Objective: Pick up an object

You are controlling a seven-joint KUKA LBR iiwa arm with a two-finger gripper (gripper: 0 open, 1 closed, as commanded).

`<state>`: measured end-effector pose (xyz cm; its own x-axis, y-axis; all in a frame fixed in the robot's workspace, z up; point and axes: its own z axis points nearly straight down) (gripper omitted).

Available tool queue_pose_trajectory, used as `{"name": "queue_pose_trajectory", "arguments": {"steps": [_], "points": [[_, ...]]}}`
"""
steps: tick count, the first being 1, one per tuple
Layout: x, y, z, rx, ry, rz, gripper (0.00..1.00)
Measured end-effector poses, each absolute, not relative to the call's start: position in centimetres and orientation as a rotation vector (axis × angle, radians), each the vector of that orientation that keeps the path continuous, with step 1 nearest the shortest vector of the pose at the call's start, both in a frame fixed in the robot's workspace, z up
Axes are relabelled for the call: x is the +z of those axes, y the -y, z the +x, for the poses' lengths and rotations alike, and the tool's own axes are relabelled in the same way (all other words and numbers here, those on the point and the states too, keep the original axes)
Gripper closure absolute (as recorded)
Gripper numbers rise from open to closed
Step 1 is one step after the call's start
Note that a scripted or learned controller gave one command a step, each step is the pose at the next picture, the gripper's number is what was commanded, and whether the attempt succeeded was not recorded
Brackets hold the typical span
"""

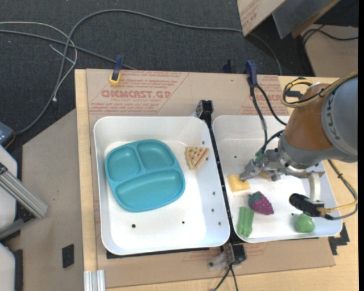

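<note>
Nearby, yellow cheese (238, 183), purple grapes (261, 203) crowd the fingers (248, 170), state unclear.

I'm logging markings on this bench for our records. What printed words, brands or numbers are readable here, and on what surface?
"CHEMCAST GP": red print on the brown protective sheet covering the bench board.
Smaller red lines beneath it: too blurred to read.
Red print on the brown cardboard box at the top edge: unreadable.

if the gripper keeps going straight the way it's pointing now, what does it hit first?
Most likely the yellow cheese block: the gripper points down-left in the right bin, and the block lies just beyond its tip. Height above the floor is unclear.
</note>
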<state>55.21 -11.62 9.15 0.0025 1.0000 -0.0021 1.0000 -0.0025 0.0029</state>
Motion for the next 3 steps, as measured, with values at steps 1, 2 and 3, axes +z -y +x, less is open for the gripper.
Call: {"name": "queue_pose_trajectory", "arguments": {"steps": [1, 2, 3], "points": [[8.8, 11.7, 55.4, 0.005, -2.216, 2.219, 0.0], [9.8, 11.7, 55.4, 0.005, -2.217, 2.22, 1.0], [14.2, 11.2, 55.7, 0.004, -2.221, 2.218, 1.0]]}}
